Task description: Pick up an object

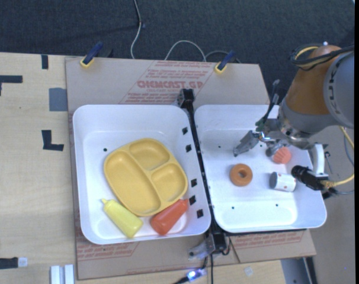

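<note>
Overhead, arm (313,96) bent down into right bin (256,218), gripper (246,145) spread and bare beside donut (241,175).

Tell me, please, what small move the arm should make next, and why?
Probably shift the pincer toward the near edge and lower it over the orange ring. The ring lies flat in the right bin, apart from the other items, and the pincer hangs just beyond it.
</note>
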Controlling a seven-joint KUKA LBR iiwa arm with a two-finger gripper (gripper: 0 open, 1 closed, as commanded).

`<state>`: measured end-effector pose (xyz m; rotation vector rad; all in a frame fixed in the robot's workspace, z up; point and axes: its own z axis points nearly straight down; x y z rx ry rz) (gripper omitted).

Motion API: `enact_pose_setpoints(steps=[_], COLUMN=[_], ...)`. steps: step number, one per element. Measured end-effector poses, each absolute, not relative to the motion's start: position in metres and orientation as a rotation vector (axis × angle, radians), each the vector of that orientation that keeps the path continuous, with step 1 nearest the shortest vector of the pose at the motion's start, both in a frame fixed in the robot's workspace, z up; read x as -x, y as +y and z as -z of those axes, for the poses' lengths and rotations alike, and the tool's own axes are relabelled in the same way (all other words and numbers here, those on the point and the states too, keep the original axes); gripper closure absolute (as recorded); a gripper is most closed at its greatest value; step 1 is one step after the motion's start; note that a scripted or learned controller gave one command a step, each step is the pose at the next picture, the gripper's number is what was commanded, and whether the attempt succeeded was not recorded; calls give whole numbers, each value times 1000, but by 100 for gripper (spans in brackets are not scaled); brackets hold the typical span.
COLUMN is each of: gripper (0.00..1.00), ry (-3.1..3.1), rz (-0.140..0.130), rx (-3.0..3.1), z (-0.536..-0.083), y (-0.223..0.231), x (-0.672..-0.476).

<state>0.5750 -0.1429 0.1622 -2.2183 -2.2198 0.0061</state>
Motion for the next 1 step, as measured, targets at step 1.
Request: enact_pose_setpoints(steps=[1], gripper=[0], ry=[-2217], rz=[-8], rx=[2216], z=[-99], y=[-141], x=[-566])
